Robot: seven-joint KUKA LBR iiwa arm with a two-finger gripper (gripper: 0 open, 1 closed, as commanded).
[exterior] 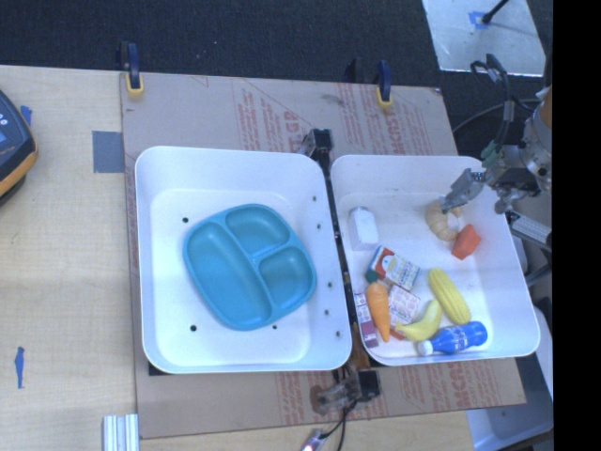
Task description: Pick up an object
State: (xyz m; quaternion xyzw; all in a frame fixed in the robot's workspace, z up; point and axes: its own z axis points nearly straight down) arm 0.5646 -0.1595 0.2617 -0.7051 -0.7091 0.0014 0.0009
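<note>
Orange toy (466, 241), small, beside beige lump (439, 220).

The right bin (413, 172) has bare floor along its far side and left-centre. Its near half is crowded: carrot (377, 310), banana (422, 322), corn (449, 295) and blue bottle (454, 337) lie close together. The blue plate (249, 266) covers most of the left bin (160, 252).

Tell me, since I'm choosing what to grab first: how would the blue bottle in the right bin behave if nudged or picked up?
The blue bottle lies on its side near the right bin's front wall, so a nudge would probably roll it. Its smooth, rounded body looks slippery for a two-finger grip. It seems small, likely light plastic.
</note>
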